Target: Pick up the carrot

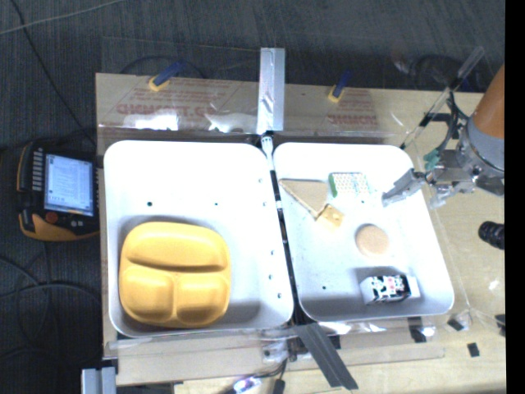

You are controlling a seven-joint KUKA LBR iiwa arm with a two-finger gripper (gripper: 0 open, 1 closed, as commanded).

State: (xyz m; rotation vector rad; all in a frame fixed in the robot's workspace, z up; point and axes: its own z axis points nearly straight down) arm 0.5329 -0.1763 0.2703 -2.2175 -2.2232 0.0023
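Observation:
The right bin holds several small items, and I cannot tell for certain which is the carrot. A pale orange round piece lies right of the bin's middle and is the closest in colour. A tan wedge lies at the upper left, with a small yellow-orange bit at its lower end. My gripper hangs over the bin's upper right edge, above and to the right of the round piece and apart from it. Nothing shows in its grasp.
A green-and-white packet lies just left of the gripper. A black-and-white box sits near the right bin's front wall. A large yellow loaf-shaped object lies in the left bin. A handheld pendant rests left of the bench.

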